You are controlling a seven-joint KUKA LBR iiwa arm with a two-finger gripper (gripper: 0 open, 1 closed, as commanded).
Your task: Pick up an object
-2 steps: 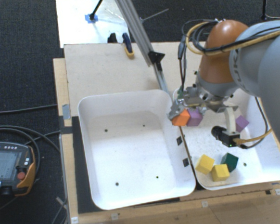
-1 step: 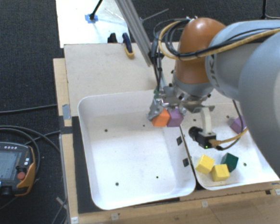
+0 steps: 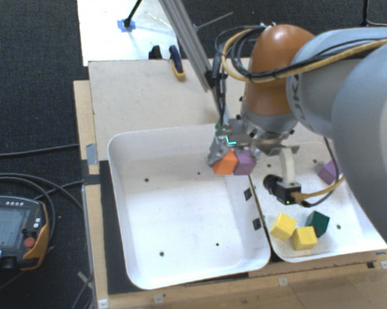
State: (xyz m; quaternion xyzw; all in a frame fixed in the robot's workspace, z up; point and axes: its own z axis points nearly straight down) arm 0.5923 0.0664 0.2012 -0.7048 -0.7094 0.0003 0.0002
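While tilted, orange block touches purple block.

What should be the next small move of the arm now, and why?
Probably a short straight lift. The gripper sits low over the left bin's right edge, right at the orange block and the purple block; rising would show whether either comes up with it.

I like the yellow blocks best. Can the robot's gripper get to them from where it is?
Probably yes. The two yellow blocks lie uncovered in the right bin, with a dark green block beside them. The gripper sits nearby at the bins' divide.
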